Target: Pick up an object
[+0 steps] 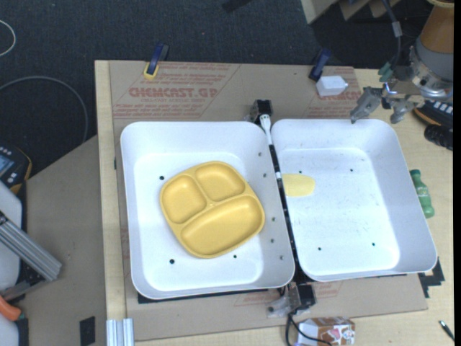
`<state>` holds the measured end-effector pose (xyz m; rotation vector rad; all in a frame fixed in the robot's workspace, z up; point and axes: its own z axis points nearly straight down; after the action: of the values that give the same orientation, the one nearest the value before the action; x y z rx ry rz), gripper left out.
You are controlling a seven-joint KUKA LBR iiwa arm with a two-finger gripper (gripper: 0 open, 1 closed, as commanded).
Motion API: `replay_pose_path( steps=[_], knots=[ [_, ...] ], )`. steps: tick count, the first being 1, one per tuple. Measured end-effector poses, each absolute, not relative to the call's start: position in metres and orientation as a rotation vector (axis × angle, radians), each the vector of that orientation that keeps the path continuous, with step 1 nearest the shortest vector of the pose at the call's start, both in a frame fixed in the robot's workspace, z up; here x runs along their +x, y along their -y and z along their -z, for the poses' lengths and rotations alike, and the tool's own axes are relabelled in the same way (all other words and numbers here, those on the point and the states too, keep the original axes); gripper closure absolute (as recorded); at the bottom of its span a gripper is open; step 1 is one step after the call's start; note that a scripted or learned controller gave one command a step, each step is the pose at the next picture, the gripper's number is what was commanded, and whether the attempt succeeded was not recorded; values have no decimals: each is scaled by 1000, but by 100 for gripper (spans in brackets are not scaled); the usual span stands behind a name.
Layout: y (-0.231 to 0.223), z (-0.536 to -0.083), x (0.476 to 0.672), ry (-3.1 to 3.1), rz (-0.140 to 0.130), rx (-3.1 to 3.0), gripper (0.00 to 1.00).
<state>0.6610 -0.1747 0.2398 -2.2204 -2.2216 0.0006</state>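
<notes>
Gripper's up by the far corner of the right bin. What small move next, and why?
Probably swing the gripper toward the left side of the right bin. It sits over that bin's far rim, apart from any object, while the small yellow piece lies flat by the dividing wall. The yellow divided plate lies in the left bin, farther off.

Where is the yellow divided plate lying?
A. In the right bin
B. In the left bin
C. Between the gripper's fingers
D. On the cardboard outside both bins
B: the yellow divided plate lies flat on the floor of the left bin, while the gripper hangs over the far corner of the right bin.
</notes>
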Motion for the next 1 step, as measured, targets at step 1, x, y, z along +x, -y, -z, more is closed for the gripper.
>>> replay_pose_path(
  steps=[1],
  knots=[
    [158, -401, 596, 2235, 16, -2230, 0]
  ],
)
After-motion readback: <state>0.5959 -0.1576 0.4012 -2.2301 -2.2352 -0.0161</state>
